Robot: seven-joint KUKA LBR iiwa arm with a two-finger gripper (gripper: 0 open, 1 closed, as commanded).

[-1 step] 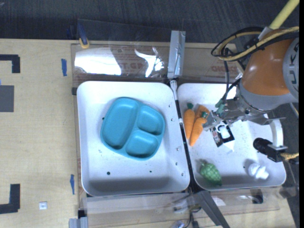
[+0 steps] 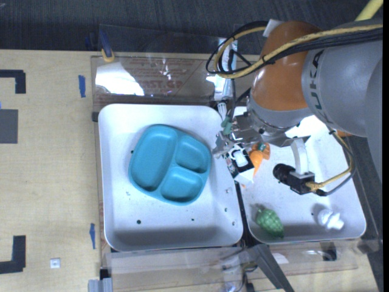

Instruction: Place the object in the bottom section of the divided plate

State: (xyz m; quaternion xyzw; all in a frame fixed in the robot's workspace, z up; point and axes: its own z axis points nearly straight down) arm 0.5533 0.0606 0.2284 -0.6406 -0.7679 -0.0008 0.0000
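Where the tool [image 2: 252,157] hangs, orange object [image 2: 259,156] touching it

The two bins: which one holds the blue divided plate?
The left bin holds the blue divided plate; the right bin holds small loose objects.

- A single fixed camera looks down at a slant on the pale wooden worktop [image 2: 42,181].
- It sits fairly near, framing both shallow white plastic bins [image 2: 115,224] side by side.
- The grey arm with an orange band [image 2: 328,72] enters from the right.
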